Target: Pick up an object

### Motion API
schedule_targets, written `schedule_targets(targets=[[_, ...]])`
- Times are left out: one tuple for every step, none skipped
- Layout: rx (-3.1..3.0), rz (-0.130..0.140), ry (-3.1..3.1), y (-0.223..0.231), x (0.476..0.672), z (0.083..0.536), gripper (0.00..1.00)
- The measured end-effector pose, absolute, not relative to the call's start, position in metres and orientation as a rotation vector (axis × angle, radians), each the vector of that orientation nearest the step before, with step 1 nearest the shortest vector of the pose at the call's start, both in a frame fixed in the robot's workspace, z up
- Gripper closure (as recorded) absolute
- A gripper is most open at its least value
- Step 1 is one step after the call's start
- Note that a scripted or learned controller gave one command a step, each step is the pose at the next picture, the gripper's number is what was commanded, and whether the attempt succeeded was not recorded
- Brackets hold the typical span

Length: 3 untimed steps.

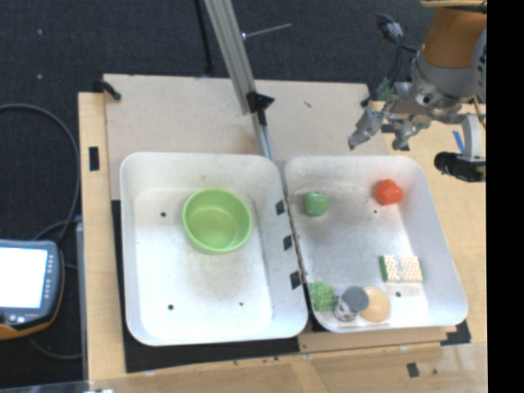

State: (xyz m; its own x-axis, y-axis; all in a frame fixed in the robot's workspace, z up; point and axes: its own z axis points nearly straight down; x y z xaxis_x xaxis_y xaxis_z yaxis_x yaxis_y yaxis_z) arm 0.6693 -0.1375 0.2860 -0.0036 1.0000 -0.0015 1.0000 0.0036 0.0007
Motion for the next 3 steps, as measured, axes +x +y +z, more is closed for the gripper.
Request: schedule_targets(targets=[[2.216,-0.002,2.224,-0.138,0.669,0.286,0.00],[2.219,-0.007,2.228,-0.132,0.668,0.226,0.00],[2.223,-0.008,2.224,-0.130,0.662,0.164,0.00]])
